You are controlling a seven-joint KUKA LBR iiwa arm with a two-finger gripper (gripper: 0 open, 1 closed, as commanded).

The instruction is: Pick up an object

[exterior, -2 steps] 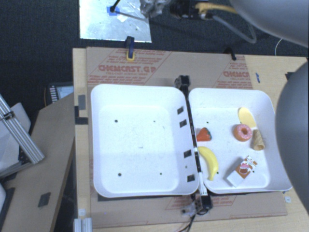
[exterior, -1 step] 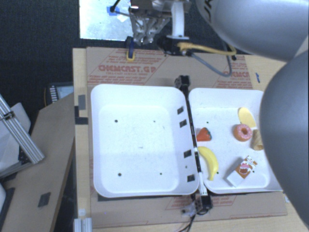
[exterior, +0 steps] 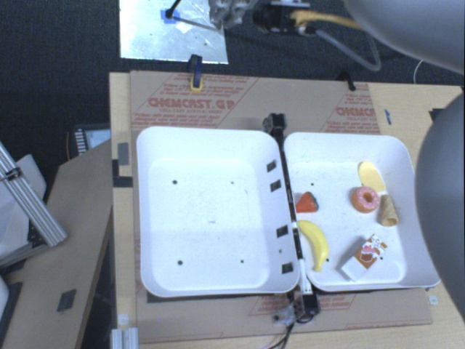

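we note the gripper (exterior: 231,7) raised beyond the bins, its state indeterminate; banana (exterior: 314,243), donut (exterior: 365,199) and the rest lie loose in the right bin (exterior: 407,267), ungrasped.

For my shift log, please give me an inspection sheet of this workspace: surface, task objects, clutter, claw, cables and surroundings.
Surface: two white bins side by side, left bin and right bin, on a brown board.
Job's things: in the right bin, banana, pink donut, red piece, yellow piece, cone, small box.
Clutter: nothing seen.
Claw: claw high above the board, away from the bins; state unclear.
Cables: yellow cable, grey cable.
Surroundings: metal plate, dark floor.
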